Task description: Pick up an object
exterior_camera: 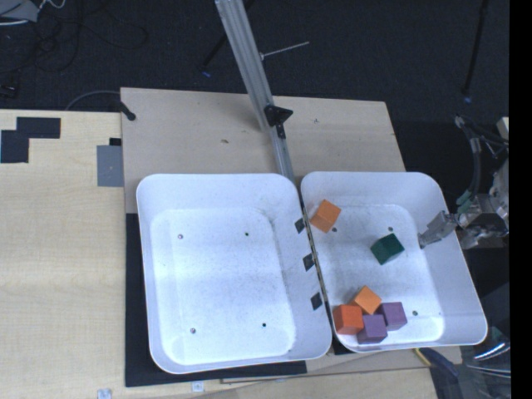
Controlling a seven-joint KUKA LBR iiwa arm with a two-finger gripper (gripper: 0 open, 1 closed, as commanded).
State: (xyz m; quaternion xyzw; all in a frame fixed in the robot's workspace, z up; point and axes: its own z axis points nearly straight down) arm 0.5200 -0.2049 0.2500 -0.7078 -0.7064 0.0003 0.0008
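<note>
Two purple blocks (382, 321), three orange blocks (349, 317), one green block (386, 248), gripper (439, 227) state unclear

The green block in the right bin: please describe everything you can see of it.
The green block is a small dark green cube, matte, with no markings visible. It rests slightly rotated on the floor of the right bin, near the middle, toward the bin's right wall. It stands alone, touching no other block. The gripper is just to its right, apart from it.

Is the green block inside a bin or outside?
Inside. The green block sits on the floor of the right bin, apart from the other blocks, near the tool.
</note>
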